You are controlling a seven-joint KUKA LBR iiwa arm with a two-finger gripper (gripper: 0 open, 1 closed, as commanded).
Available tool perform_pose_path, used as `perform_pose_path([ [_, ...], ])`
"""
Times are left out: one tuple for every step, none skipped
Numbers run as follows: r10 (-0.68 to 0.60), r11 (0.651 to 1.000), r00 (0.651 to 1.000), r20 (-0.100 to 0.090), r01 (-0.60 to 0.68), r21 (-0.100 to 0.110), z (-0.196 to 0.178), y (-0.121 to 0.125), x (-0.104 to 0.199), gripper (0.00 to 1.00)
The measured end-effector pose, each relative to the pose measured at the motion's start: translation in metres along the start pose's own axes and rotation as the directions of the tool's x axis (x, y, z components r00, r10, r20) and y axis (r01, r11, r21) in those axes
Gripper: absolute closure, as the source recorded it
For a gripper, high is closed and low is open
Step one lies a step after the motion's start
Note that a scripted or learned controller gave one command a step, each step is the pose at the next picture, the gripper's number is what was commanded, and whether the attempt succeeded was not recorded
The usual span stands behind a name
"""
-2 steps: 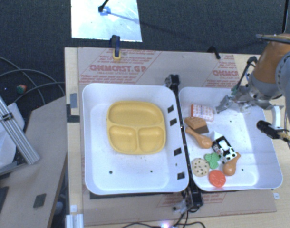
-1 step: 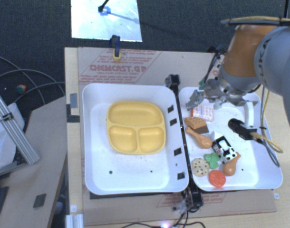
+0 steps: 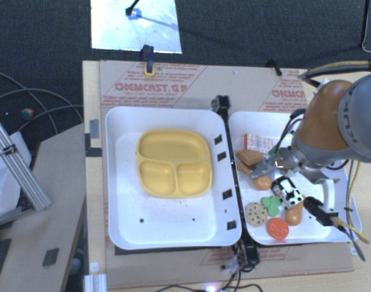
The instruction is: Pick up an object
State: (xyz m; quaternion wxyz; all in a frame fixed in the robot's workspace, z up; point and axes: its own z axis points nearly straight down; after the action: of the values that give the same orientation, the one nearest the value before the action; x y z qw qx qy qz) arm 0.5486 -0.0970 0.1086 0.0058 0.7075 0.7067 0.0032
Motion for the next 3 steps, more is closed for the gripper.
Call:
perform_pose_path([
  [-0.003, 1.0, 1.0, 0.001, 0.003, 0.001, -0.06, 0.061, -0.044, 0.0],
  [-0.013, 1.0, 1.0, -0.005, 0.013, 0.001, -0.1, 0.126, 0.025, 0.0],
  [0.0, 1.0, 1.0, -0.004, 0.0, 0.02, 0.034, 0.117, -0.003, 0.0],
])
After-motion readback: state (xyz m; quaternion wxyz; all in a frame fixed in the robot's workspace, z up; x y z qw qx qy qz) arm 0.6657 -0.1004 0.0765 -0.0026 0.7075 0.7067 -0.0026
